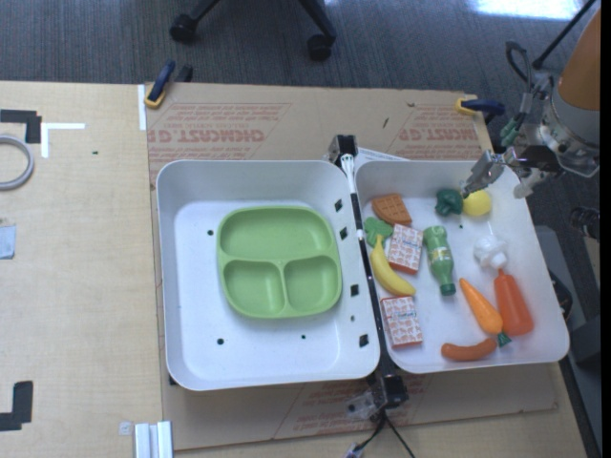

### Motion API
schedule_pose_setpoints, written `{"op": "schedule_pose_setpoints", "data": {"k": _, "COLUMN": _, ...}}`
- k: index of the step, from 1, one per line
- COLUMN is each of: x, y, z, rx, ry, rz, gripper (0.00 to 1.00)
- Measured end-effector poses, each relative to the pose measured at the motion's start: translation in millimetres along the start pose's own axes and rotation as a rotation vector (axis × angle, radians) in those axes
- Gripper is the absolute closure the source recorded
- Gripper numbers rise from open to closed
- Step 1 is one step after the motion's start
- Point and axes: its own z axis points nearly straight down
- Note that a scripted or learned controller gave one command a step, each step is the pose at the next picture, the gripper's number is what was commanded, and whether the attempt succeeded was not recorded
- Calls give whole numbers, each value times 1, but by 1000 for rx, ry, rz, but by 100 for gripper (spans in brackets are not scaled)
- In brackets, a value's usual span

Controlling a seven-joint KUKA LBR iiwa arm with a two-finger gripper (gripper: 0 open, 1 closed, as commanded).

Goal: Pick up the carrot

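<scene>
Nearest the viewer, along the front wall of the right bin (pixel 549 346), lies a sausage (pixel 469 351), with a red-and-white carton (pixel 401 320) to its left. Just behind the sausage lies the carrot (pixel 480 305), pointed end toward the rear left and leafy end at the front right; a larger orange-red vegetable (pixel 513 303) lies just beside it on the right, touching or nearly so. A white crumpled item (pixel 491 251) sits behind these two.

Mid-bin, a green bottle (pixel 440 258) lies on its side, a banana (pixel 387 269) curves along the left wall, and a second red-and-white carton (pixel 405 247) lies between them. Farther back are a brown slice (pixel 390 208), a dark green vegetable (pixel 449 201) and a lemon (pixel 476 203).

The left bin (pixel 181 284) holds a green divided tray (pixel 280 261) with three compartments. Both bins rest on cardboard on the surface (pixel 76 284).

At the rear right, the pincer (pixel 500 170) hangs over the back edge of the right bin, just above the lemon and well apart from the carrot. Its fingers stand spread, with nothing between them. The orange band (pixel 580 79) of the arm shows at the upper right.
</scene>
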Motion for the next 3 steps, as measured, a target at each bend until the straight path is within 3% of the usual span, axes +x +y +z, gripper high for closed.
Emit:
{"op": "schedule_pose_setpoints", "data": {"k": 1, "x": -41, "y": -85, "z": 103, "rx": 0, "ry": 1, "rz": 136, "gripper": 0}}
{"op": "schedule_pose_setpoints", "data": {"k": 2, "x": -23, "y": -111, "z": 181, "rx": 2, "ry": 10, "rz": 90, "gripper": 0}}
{"op": "schedule_pose_setpoints", "data": {"k": 3, "x": -26, "y": -110, "z": 171, "rx": -2, "ry": 3, "rz": 95, "gripper": 100}}
